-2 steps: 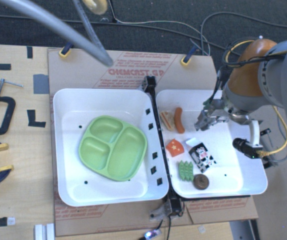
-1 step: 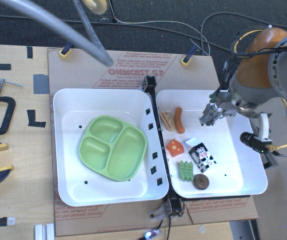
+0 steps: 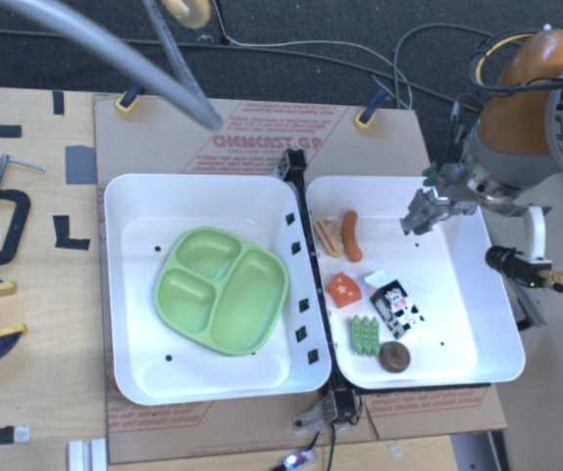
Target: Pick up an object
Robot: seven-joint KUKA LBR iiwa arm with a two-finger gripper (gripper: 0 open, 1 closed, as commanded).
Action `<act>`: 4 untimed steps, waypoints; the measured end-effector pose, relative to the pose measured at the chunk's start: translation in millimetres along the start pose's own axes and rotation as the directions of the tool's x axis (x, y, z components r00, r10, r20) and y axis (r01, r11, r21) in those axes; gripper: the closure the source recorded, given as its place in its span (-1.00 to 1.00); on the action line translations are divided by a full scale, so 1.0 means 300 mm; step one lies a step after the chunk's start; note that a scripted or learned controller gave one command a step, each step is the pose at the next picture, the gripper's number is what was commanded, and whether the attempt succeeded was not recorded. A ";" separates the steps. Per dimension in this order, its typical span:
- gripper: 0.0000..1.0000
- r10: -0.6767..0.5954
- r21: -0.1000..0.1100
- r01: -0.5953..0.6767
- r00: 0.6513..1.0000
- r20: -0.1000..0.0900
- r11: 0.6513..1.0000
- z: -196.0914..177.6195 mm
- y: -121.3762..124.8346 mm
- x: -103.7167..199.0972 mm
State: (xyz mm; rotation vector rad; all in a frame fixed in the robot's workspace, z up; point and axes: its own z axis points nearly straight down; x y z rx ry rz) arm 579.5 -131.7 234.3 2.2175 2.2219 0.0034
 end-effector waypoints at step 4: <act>1.00 -0.003 0.005 0.003 1.000 0.000 1.000 0.006 0.035 0.659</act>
